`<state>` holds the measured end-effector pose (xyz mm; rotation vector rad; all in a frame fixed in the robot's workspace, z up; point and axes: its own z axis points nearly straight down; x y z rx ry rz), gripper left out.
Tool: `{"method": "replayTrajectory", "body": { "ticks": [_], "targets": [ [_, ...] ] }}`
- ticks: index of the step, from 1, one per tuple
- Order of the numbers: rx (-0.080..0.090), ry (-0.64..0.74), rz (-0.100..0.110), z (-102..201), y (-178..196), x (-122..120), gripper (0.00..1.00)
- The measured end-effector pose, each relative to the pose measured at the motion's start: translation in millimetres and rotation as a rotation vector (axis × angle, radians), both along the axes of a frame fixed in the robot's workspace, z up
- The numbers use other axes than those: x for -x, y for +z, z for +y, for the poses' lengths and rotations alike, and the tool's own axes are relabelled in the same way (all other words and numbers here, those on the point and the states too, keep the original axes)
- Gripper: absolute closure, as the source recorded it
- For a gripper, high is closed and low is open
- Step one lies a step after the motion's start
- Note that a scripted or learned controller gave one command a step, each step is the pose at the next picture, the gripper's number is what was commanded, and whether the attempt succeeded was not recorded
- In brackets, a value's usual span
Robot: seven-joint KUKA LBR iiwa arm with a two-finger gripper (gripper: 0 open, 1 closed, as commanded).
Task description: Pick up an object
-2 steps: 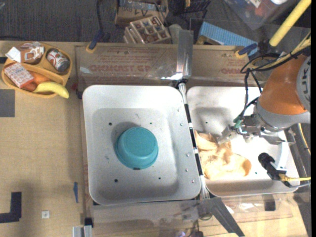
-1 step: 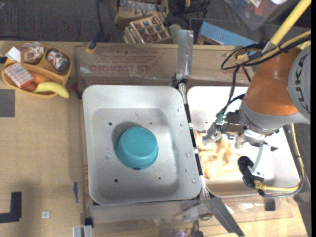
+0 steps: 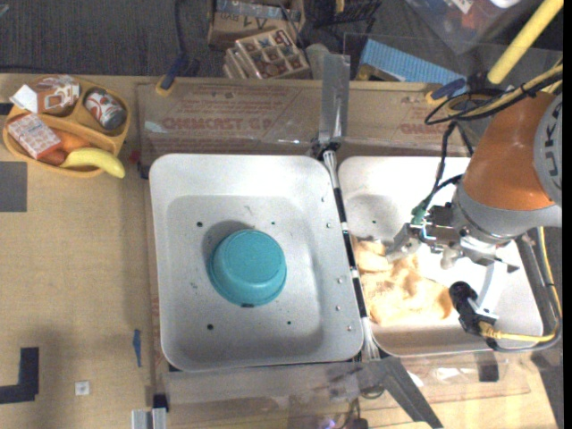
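A teal bowl [image 3: 248,267] lies upside down in the middle of the left white bin [image 3: 179,195]. In the right white bin [image 3: 375,181], a heap of pale orange, peach-coloured pieces [image 3: 402,289] fills the front left part. My gripper [image 3: 413,238] hangs low over the back edge of that heap, reaching in from the right under the grey and orange arm [image 3: 509,172]. The arm's body hides the right part of the bin and some of the heap.
At the far left, outside the bins, an orange tray [image 3: 18,137] holds a banana [image 3: 96,160] and small packages. A metal divider [image 3: 333,105] stands between the bins at the back. Cables [image 3: 487,324] hang by the arm near the right bin's front.
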<state>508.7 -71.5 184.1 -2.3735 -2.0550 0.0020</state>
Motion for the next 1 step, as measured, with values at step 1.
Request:
{"method": "replayTrajectory", "body": {
  "ticks": [1],
  "targets": [
    [-0.001, 0.012, -0.011, -38.2, -94.5, -8.6, 0.0]
  ]
}}
